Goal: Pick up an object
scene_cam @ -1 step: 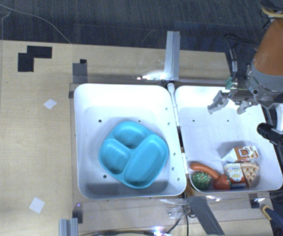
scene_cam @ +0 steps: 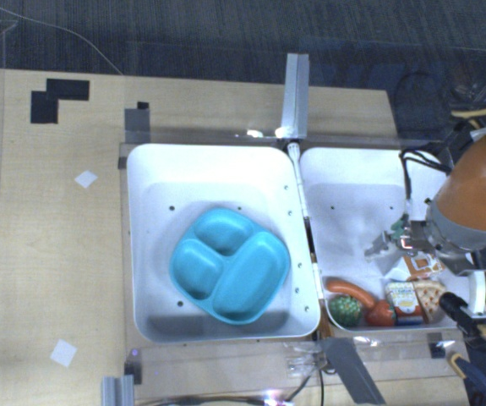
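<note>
A robot gripper (scene_cam: 397, 242), finger state unclear, is hovering over the right bin (scene_cam: 352, 184), seemingly needing to descend toward toy food (scene_cam: 382, 301).

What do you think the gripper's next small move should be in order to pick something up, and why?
Probably a short shift toward the near edge of the right bin, then a descent. The gripper sits over bare white floor, while the items, an orange sausage-like piece, a small carton and a cracker packet, cluster just below it along that edge.
</note>
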